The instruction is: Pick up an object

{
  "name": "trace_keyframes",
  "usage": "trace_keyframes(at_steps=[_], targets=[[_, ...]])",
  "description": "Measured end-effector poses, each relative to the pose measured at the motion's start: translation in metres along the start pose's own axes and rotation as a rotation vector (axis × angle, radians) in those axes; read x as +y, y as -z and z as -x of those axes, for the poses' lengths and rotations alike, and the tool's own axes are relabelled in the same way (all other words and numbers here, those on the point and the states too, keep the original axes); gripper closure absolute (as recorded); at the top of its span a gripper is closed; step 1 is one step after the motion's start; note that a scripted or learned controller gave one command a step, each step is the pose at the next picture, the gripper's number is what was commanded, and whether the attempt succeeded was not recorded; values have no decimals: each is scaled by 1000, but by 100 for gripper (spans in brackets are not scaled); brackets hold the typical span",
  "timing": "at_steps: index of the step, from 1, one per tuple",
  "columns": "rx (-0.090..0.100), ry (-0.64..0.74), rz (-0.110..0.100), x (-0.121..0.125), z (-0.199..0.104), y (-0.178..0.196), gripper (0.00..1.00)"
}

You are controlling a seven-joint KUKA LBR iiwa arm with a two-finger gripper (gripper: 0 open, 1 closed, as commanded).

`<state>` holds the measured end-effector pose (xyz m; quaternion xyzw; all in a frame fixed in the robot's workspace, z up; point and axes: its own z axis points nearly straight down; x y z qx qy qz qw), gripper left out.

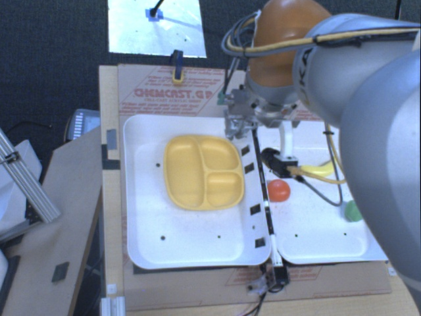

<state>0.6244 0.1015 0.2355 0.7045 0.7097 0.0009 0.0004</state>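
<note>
Spotting a yellow plate (202, 172) lying flat in the left bin (141, 242), centre-left of the frame. Looks like thin moulded plastic: light, stiff, smooth and likely slippery. Too broad to span, so best pinched at the raised rim, probably along the upper right edge, nearest the tool. Noting also a small orange ball (279, 189) in the right bin (316, 242), just right of the divider (260, 196). Probably light, firm and ready to roll; best taken across its middle from straight above. Seeing a green thing (352, 210) at the frame's right, partly hidden, too little shown to judge. Placing the tool (235, 129) at upper centre, over the divider's top end, just beyond the plate's upper right corner. Cannot tell how far open. Appears to hold nothing and to touch neither plate nor ball.
</note>
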Motion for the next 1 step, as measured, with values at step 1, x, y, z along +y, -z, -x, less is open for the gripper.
trace_keyframes(at_steps=[1], targets=[[0,-2,0,0,2,0,0]])
